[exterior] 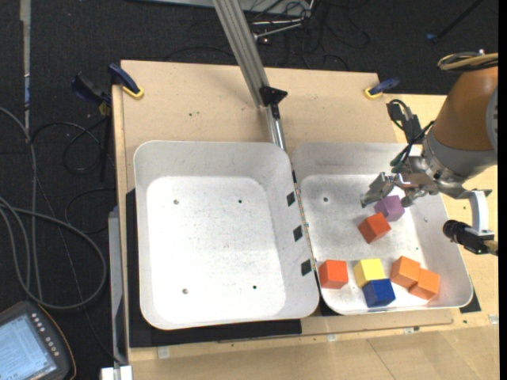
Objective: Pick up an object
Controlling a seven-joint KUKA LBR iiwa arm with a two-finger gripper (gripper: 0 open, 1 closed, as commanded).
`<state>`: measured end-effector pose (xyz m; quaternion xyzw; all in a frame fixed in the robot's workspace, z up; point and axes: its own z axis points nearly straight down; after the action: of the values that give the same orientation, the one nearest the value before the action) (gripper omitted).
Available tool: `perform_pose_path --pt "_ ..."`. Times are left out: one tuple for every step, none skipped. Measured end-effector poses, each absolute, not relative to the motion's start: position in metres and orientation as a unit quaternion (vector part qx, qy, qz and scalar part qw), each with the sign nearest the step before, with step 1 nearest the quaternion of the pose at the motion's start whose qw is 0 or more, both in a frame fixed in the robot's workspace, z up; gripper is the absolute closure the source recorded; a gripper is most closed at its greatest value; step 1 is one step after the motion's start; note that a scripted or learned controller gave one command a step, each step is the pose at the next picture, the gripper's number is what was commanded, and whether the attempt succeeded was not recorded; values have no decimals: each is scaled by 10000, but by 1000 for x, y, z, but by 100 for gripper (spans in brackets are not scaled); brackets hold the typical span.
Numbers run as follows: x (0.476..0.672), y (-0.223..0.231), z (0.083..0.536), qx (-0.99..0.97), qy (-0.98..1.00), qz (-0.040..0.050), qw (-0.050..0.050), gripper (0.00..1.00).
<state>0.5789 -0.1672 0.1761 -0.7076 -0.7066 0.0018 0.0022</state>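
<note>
While the hand (386, 193) hovers touching the purple block (390, 207), I cannot tell its grip; nothing looks lifted yet.

Lighting: even, diffuse, moderately bright, cast from overhead. Glare: mild sheen noted on the left bin (214, 232). Shadows: soft, short, seen beneath the blocks right of that bin. Surroundings of that bin: floor rendered dark. Focus: slightly soft throughout; fine grain visible.
</note>
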Motion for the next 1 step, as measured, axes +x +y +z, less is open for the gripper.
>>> perform_pose_path --pt "584 -162 119 -7071 -7071 -4 -27 0"
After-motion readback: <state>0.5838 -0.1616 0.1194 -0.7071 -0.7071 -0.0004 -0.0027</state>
